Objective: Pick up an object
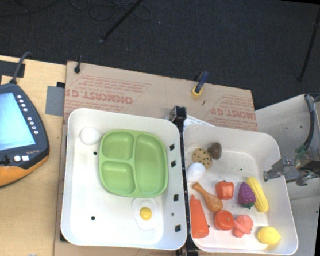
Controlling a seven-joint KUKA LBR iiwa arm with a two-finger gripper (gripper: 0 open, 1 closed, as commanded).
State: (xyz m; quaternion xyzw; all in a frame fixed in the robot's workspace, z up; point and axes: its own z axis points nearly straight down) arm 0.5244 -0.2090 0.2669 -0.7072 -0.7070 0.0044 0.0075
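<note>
A grey metal pincer (279, 171) is seen at the right rim of the right-hand shallow white bin (262, 142), with nothing visible between its ends; whether it is wide or narrow cannot be told.

Nearest to the pincer, just to its left and slightly lower, a yellow toy corn cob (257, 194) lies touching a purple toy grape bunch (247, 194). Further left a red toy pepper (225, 190) and a tan toy chicken drumstick (207, 197) are found. Below the pincer, a yellow toy lemon (268, 235), a pink toy fruit (243, 224) and a red toy tomato (224, 219) are set.

Well apart to the left, in the left-hand shallow white bin (76, 201), a green divided plastic plate (133, 163) and a toy fried egg (146, 214) are placed on the bench (10, 216).
</note>
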